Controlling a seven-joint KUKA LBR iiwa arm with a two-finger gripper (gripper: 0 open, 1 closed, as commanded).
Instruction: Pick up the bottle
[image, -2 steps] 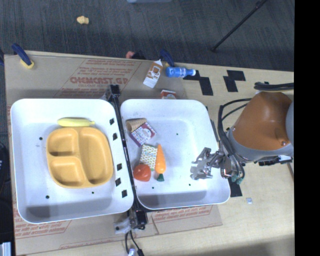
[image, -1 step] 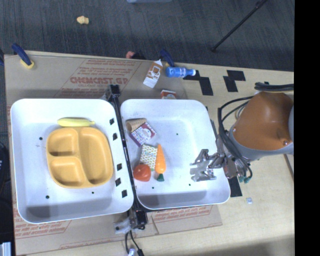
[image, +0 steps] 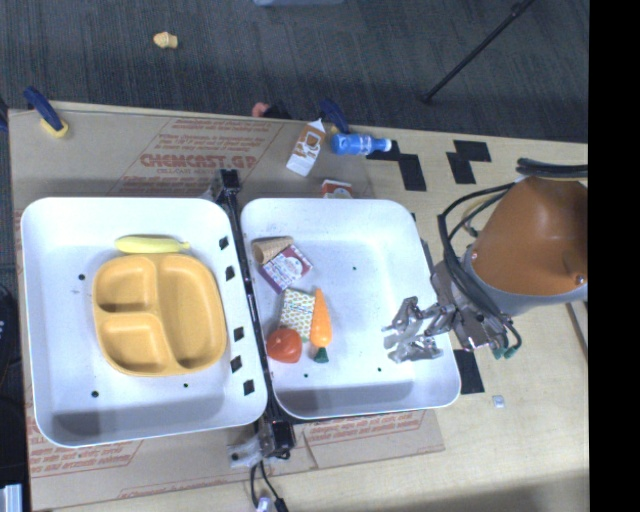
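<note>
A small blue bottle (image: 352, 144) lies on its side on the bench, outside the bins and just past the right bin's far edge. My gripper (image: 403, 331) hangs low over the right bin (image: 400, 225) near its right wall, far from the bottle. Its fingers point left and stand apart with nothing between them. The grey arm with its orange band (image: 530, 245) reaches in from the right.
Toy food lies at the right bin's left side: a cone (image: 268, 247), a red packet (image: 288, 268), a checkered packet (image: 296, 310), a carrot (image: 320, 320) and a tomato (image: 284, 345). The left bin holds a yellow divided plate (image: 160, 312) and a banana (image: 152, 243). A small carton (image: 305, 148) lies next to the bottle.
</note>
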